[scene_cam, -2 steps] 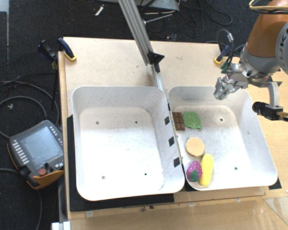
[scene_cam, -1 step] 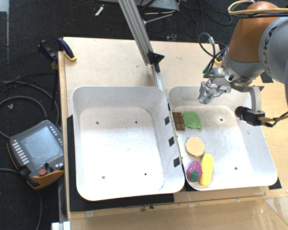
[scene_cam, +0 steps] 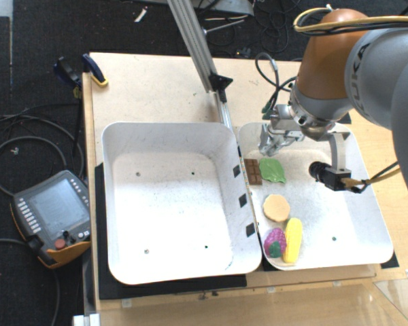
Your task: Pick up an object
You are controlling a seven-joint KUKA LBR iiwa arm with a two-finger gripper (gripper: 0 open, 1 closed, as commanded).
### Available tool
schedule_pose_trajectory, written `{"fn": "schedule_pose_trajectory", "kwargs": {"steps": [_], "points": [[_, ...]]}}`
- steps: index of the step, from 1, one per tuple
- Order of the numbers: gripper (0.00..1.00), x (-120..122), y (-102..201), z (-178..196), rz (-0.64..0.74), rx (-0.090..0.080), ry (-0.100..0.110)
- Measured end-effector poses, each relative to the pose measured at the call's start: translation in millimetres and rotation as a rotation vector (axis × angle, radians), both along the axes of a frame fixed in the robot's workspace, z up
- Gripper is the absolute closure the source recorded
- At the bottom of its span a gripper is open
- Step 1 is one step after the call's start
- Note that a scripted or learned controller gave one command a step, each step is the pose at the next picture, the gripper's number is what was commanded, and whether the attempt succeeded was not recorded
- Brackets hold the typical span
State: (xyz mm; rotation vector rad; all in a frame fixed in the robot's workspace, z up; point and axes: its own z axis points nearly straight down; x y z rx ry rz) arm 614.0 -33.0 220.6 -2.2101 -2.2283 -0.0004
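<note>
- Green leaf-shaped toy [scene_cam: 273, 171] is the nearest candidate: it lies just below the end effector [scene_cam: 270, 143] on the floor of the right bin [scene_cam: 367, 209], close to but apart from the tips.
- End effector state: it hangs over the upper left part of the right bin with nothing between its fingers; how wide they stand I cannot tell from this slanted view.
- Just beside the leaf, on the side toward the bin's left wall, lies a brown chocolate-bar piece [scene_cam: 253, 172]; the two look to be touching or nearly so, which I judge to be the main hazard for a clean grasp.
- Further below the end effector, well apart from it, sit a tan round biscuit [scene_cam: 277, 208], a yellow corn cob [scene_cam: 293, 240] and a pink and green berry [scene_cam: 275, 242]; the corn and berry touch each other.
- To do the pick well, I would centre over the leaf's middle, turn the fingers so neither lands on the chocolate piece, and descend straight.
- The leaf looks thin and flat, so the tips likely need to reach almost to the bin floor before closing; a shallow close would probably slip off.
- The left bin [scene_cam: 122, 182] sits across the dividing walls, away from the work.
</note>
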Motion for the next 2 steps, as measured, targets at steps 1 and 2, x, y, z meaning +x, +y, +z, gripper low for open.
{"fn": "schedule_pose_trajectory", "kwargs": {"steps": [1, 2], "points": [[1.00, -29.2, 53.7, -0.6, 0.000, 0.000, 0.001], [1.00, -38.4, 100.6, 6.0, 0.000, -0.001, -0.001]]}}
